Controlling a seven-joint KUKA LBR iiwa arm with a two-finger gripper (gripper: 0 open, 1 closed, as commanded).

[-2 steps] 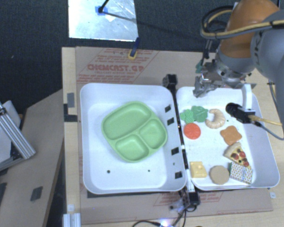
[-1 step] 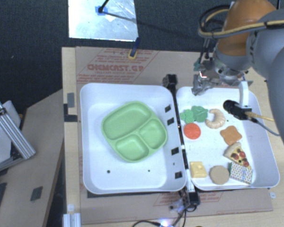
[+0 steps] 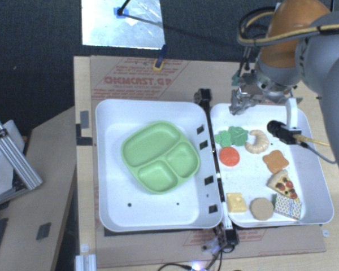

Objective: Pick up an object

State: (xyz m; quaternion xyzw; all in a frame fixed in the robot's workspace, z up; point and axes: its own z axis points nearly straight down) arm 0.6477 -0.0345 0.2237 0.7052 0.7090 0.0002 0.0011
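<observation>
Cardboard printed "CHEMCAST GP", green tray in left bin; pincer grip unclear, above toy foods

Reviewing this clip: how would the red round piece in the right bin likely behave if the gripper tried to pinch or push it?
The red round piece looks low and disc-like, so it would probably slide across the right bin rather than roll or tip. It seems a small toy food, likely light. Its flat profile may give the gripper little to pinch, and the green leafy piece crowds it.

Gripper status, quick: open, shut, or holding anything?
Gripper: above the back of the right bin, nothing visibly held; open or shut cannot be told.
</observation>
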